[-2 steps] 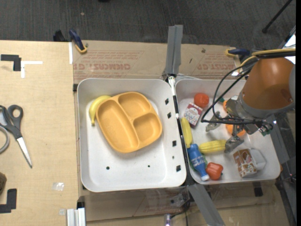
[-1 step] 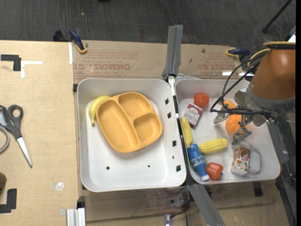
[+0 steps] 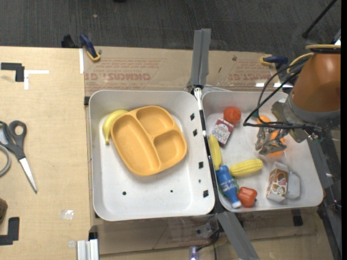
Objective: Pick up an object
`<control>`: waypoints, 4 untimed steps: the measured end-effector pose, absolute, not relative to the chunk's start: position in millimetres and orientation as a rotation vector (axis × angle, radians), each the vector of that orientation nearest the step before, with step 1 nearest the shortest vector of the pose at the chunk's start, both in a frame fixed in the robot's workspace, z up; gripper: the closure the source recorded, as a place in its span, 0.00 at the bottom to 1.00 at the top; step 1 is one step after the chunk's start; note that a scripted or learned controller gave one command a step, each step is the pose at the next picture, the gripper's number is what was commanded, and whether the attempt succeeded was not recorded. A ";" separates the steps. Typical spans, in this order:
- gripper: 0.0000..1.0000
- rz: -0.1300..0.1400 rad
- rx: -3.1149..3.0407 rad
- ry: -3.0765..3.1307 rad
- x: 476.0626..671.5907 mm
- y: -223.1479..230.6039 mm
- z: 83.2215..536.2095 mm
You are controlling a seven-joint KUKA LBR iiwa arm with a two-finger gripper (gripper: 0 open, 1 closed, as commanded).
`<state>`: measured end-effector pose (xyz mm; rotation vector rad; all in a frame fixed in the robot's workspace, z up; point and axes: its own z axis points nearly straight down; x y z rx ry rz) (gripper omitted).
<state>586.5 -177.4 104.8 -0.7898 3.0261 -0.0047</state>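
My gripper [image 3: 269, 143] hangs low in the right bin [image 3: 310, 202], near its far right side, below the orange-banded wrist. An orange object [image 3: 277, 140] lies directly beneath and around it, partly hidden by the gripper and cables. Other items in this bin are a red ball [image 3: 232, 114], a red-and-white packet [image 3: 222, 131], a yellow corn cob [image 3: 246, 168], a long yellow piece [image 3: 215, 151], a blue bottle [image 3: 226, 184], a red pepper [image 3: 248, 196] and a small carton [image 3: 278, 184]. I cannot tell whether the orange object touches the gripper.
The left bin [image 3: 108, 199] holds a yellow divided plate [image 3: 147, 140] with a banana [image 3: 110, 124] at its left edge. A grey divider [image 3: 201, 58] runs between the bins. Scissors [image 3: 20, 153] lie on the bench to the left.
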 end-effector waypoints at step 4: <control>0.00 0.001 -0.370 3.117 521.7 -137.0 92.0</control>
